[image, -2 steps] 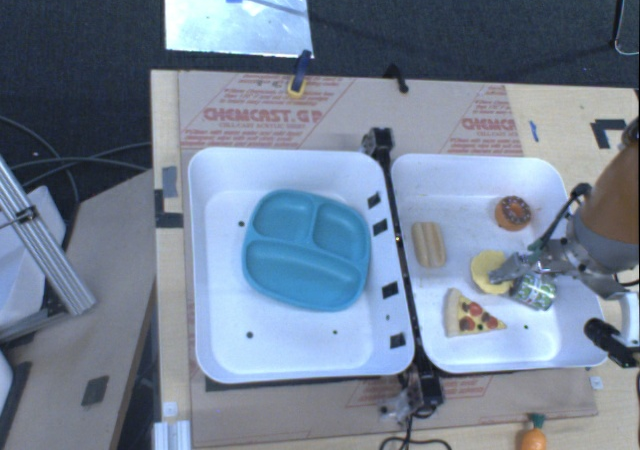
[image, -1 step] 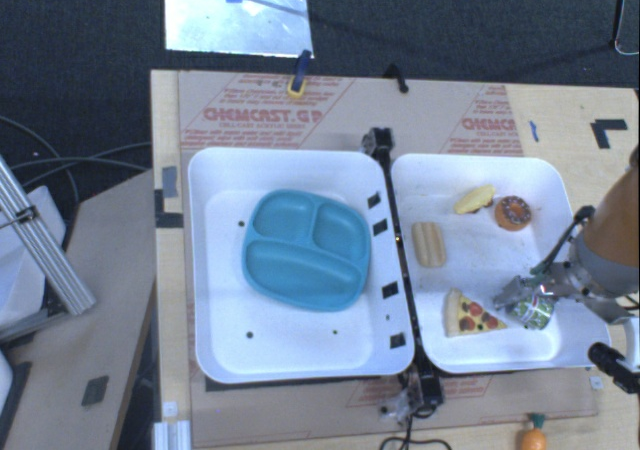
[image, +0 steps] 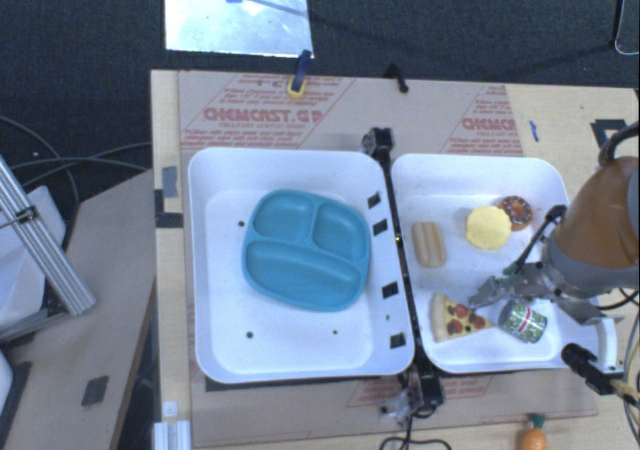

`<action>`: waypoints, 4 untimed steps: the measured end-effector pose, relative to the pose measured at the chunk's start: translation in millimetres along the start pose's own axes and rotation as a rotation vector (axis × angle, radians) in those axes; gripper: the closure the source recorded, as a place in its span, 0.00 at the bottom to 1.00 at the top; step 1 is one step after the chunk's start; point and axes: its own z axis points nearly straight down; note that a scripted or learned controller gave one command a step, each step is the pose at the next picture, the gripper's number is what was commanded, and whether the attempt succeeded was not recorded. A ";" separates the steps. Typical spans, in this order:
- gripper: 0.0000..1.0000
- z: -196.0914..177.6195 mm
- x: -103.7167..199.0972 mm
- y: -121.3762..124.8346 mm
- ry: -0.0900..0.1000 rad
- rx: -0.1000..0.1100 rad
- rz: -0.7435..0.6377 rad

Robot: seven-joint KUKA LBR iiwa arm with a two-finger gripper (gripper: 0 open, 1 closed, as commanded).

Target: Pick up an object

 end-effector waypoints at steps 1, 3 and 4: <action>0.00 -0.2 -5.2 -0.4 -0.002 -0.002 0.005; 0.00 -0.4 -23.2 -0.3 -0.003 -0.003 0.006; 0.00 -0.5 -26.2 -0.2 -0.003 -0.003 0.005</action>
